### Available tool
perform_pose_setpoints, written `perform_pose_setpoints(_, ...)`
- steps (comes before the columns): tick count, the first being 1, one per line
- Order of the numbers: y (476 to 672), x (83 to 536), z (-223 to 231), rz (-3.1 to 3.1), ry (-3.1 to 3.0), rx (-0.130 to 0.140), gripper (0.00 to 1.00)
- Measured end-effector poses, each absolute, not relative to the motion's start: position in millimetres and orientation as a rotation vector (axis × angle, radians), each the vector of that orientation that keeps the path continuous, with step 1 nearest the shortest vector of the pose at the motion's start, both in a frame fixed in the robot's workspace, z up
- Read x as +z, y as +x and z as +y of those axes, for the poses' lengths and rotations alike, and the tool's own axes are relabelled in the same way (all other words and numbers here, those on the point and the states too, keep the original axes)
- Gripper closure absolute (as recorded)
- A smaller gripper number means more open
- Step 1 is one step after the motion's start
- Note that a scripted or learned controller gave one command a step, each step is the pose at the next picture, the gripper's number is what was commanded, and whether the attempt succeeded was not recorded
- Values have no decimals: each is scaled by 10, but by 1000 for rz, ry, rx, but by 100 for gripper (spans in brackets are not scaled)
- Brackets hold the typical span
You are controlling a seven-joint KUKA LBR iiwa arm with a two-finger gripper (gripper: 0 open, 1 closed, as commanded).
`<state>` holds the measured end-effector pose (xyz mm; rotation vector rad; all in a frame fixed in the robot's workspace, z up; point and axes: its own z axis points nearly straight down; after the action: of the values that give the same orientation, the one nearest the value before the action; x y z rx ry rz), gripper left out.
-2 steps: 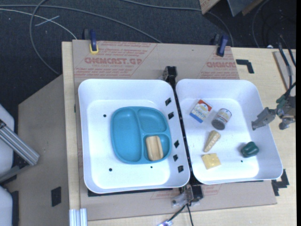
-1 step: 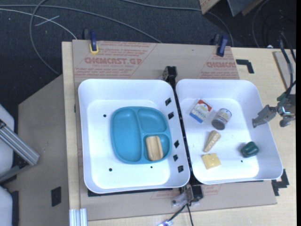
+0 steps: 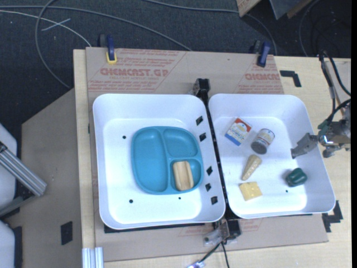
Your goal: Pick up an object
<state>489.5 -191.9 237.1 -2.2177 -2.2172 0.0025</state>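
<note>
Gripper [image 3: 304,146] sits at the right-hand bin's [image 3: 279,102] right edge, mid-right of frame, nothing visibly held; opening can't be judged. Approach step: nearest pick is the green object [image 3: 296,177] just below it, lower right. Next move needs a drop over it.

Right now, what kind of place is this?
Probably a robotics lab bench: two white bins clamped to a board, a gripper over toy food like a can, loose cables on the floor.
</note>
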Motion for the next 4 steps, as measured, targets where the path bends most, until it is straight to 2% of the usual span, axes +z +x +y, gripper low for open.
perform_pose_setpoints(2, 4838, 1499, -1824, -2217, -2216, 3, 0)
perform_pose_setpoints(3, 4854, 1635, -1831, -2222, -2221, -3, 100)
perform_pose_setpoints(4, 4877, 2252, -1909, -2227, -2226, -5, 100)
